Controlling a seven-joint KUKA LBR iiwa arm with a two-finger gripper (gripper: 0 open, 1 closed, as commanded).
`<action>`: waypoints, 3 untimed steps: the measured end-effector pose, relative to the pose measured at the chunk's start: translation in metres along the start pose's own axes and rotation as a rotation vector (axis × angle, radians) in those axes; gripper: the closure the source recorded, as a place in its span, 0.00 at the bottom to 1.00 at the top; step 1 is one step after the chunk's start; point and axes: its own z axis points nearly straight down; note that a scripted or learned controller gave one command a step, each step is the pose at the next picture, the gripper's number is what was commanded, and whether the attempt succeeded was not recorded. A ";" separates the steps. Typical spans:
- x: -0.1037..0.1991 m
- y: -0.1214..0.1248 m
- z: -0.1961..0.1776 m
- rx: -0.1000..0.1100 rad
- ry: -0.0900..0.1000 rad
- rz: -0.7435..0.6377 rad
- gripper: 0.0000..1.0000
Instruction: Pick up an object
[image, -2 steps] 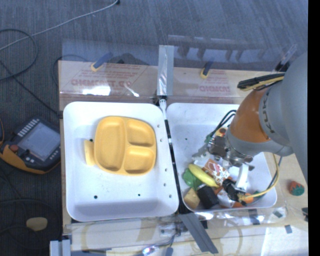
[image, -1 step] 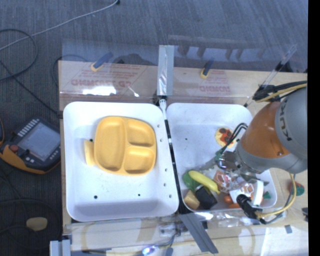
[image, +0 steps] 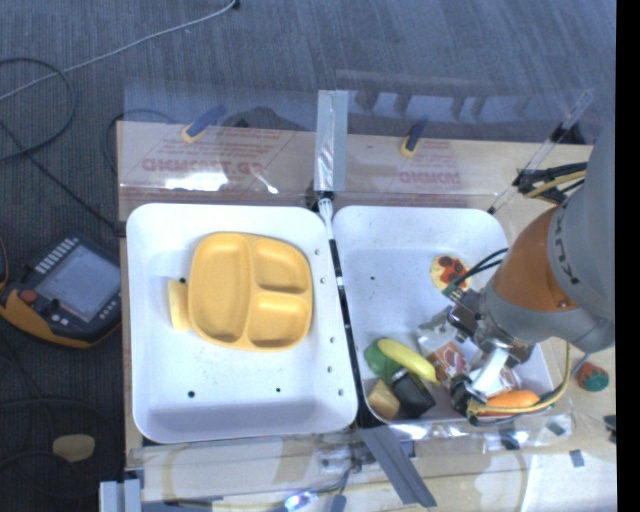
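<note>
The left bin (image: 150, 400) has open floor along its near side and left side; the yellow divided tray (image: 248, 290) takes its middle; in the right bin (image: 400, 225) the far half is mostly bare, with only a small round item (image: 447, 268) near the arm (image: 545, 285); the near part is crowded by a banana (image: 405, 358), a black block (image: 412, 392), a carrot (image: 512, 400) and the gripper (image: 478, 362).

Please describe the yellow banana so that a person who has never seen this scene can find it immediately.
Look at the right bin, the one the arm reaches into, and go to the cluster of things in its near corner. The banana lies at the cluster's left edge, slanting. It is the long yellow curved thing, resting on a green object and just above a black block.
</note>
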 end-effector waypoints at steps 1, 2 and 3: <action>-0.019 0.025 -0.013 -0.014 0.008 0.401 0.00; 0.023 -0.003 0.000 -0.002 -0.004 0.666 0.00; 0.026 0.049 -0.104 0.013 -0.022 0.671 0.00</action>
